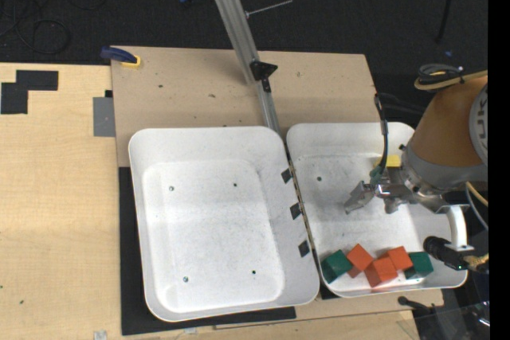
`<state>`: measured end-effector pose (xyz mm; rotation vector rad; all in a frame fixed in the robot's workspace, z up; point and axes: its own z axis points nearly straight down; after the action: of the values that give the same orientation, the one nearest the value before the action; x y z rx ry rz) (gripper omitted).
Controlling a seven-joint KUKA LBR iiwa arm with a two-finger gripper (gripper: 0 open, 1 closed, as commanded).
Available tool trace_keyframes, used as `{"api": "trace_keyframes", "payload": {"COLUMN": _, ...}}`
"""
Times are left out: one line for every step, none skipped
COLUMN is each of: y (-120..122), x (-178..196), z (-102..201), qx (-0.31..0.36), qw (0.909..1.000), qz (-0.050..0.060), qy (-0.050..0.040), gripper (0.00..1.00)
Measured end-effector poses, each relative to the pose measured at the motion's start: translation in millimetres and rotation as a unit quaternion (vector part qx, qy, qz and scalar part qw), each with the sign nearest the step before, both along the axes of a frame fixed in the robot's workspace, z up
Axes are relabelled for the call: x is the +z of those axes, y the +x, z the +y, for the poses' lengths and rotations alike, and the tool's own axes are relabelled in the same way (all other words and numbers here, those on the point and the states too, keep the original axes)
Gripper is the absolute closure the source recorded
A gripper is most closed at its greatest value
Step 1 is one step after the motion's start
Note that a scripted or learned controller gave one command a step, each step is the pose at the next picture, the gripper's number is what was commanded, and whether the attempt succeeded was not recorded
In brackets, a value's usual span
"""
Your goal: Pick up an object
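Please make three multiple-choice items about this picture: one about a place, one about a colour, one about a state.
1. Where do the blocks lie?
A. Near edge of the right bin
B. Middle of the left bin
C. On the bare bench

2. Which colours are the blocks?
A. Blue and white
B. Orange and green
C. All black

3. How is the claw placed?
A. Pressed on the blocks
B. Over the left bin
C. Over the right bin, apart from the blocks

Answers:
1 A: the blocks cluster at the near rim of the right bin.
2 B: orange and green cubes show there.
3 C: the claw is above the bin's middle.
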<state>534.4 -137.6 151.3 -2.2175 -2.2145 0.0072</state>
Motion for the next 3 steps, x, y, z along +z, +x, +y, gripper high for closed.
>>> {"api": "trace_keyframes", "payload": {"y": 2.2, "x": -45.1, "z": 4.8, "qx": -0.001, "qw": 1.0, "qz": 0.0, "qy": 0.0001, "gripper": 0.0}}
{"api": "trace_keyframes", "payload": {"y": 2.3, "x": -32.8, "z": 2.0, "qx": -0.006, "qw": 1.0, "qz": -0.002, "qy": -0.0003, "gripper": 1.0}}
{"api": "trace_keyframes", "payload": {"y": 11.2, "x": 16.6, "z": 6.9, "qx": 0.001, "qw": 1.0, "qz": -0.006, "qy": -0.0011, "gripper": 1.0}}
